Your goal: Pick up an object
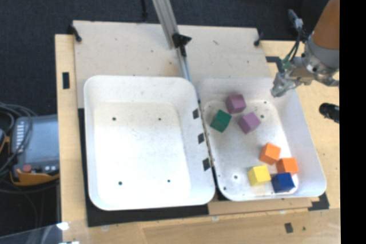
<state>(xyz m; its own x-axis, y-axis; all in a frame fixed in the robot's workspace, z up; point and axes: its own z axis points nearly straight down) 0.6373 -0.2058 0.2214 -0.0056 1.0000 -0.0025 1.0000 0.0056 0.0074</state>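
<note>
The right bin (303, 140) holds several small cubes. Two purple cubes (235, 103) (249, 122) and a green cube (221, 120) lie in its upper part. Two orange cubes (270, 152) (287, 165), a yellow cube (258, 175) and a blue cube (283, 182) cluster near its lower right corner. My gripper (279, 87) hangs above the bin's upper right corner, up and to the right of the purple cubes, with nothing seen in it.
The left bin (103, 94) sits beside the right one, their rims meeting mid-bench. A slanted metal pole (162, 3) rises from behind the bins. The wooden bench (131, 43) extends behind both bins.
</note>
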